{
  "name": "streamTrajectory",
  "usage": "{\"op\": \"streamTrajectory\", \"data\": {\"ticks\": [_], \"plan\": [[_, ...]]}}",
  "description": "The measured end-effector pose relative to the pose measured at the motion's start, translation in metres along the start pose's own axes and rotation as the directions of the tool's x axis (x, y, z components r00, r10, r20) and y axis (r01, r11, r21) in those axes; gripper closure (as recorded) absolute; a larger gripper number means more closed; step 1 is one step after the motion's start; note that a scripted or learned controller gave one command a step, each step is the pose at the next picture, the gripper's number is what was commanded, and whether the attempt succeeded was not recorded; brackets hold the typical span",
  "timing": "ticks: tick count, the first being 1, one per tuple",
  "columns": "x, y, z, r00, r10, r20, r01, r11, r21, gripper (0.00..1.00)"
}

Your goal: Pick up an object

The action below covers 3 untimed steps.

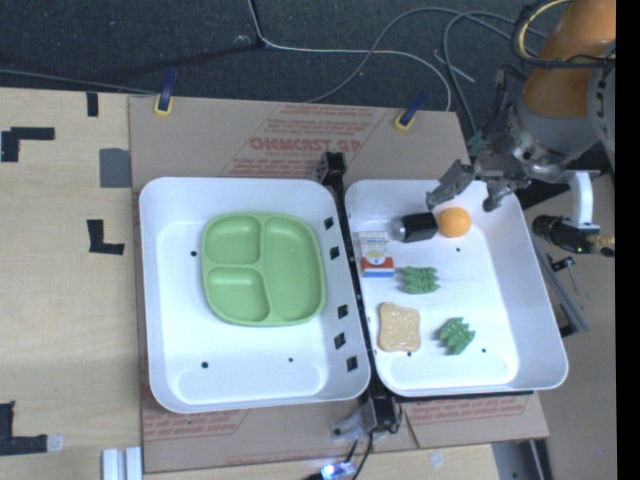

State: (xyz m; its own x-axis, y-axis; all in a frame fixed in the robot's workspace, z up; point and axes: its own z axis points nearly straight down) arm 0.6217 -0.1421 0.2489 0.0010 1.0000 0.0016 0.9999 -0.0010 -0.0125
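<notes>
The jaws (468,190) stand spread wide apart, one finger out to the left and the other to the right, with nothing between them. They hang over the far edge of the right bin (535,298), and the orange ball (454,222) lies just below them, apart from both fingers.

Far to the left of the jaws, the left bin (170,298) rests on the counter (60,298). It carries a green divided plate (264,268) with three compartments, lying flat near the bin's middle. The two bins touch along their inner edges, with a row of black clips down the seam.

Left of and below the jaws, in the right bin, a small carton (375,251) with a white, red and blue face lies close to the seam. Below it lies a slice of toast (399,328), flat on the bin floor. A dark cylindrical object (415,227) lies just left of the orange ball and touches it. Below that pair, a green leafy piece (419,280) sits beside the carton, and a second green piece (457,336) sits right of the toast, both well below the jaws.

Above and to the right of the jaws, the grey arm (560,118) rises toward its orange band (585,23).
</notes>
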Motion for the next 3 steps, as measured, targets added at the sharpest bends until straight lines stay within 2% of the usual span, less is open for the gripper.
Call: {"op": "streamTrajectory", "data": {"ticks": [1, 2, 3], "plan": [[0.0, 0.002, -0.006, 1.0, -0.003, 0.002, 0.003, 1.0, -0.011, 0.0], [-0.002, 0.008, 0.056, 1.0, -0.002, 0.002, 0.002, 1.0, -0.005, 0.0], [0.001, -0.003, 0.112, 1.0, -0.002, 0.002, 0.002, 1.0, -0.004, 0.0]]}}
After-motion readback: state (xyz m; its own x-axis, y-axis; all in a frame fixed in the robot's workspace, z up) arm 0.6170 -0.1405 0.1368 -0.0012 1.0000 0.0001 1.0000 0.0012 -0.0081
